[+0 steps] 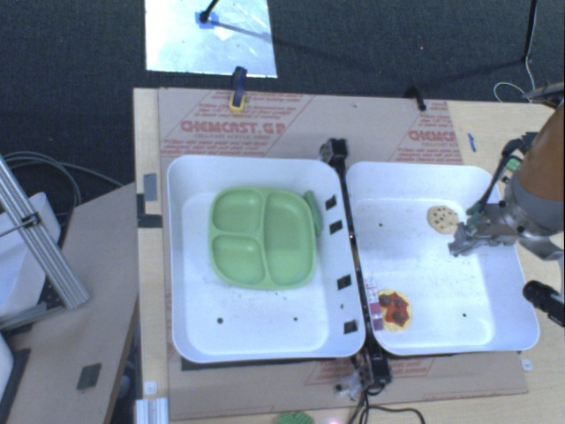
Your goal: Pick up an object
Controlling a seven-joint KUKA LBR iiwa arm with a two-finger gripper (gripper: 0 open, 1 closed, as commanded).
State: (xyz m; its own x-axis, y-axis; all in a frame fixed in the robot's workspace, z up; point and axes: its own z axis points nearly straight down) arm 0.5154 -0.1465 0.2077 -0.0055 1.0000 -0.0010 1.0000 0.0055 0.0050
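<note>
**benchwatcher:** Going off the right bin (415,184) as my anchor. It's a shallow white plastic tray with rounded corners and a glossy, slightly scuffed floor. Inside it, near the far right part, sits a small round tan cookie (441,218) with dark specks, flat on the floor. Near the bin's front left corner there's a flat piece that looks like a pizza slice (394,309), yellow edge with red and dark blotches. The gripper (466,237) hangs over the bin's right side, just beside the cookie, on the near side of it.

**tray_guy:** Is it holding anything?

**benchwatcher:** Nothing between the fingers that I can see. Whether the jaws are apart or together, I honestly cannot tell; the metal tip is a blurry grey lump from this angle. The arm (540,179) is cut off at the picture's edge, so you get the grey wrist and a sliver of orange.

**tray_guy:** And left of that bin?

**benchwatcher:** The left bin (190,325), same white plastic, touching it along the middle seam. It holds a pale green plate (263,238), matte, rounded, divided into three compartments. Both bins rest on a cardboard sheet (291,117) with red printing, partly covered by them.
</note>
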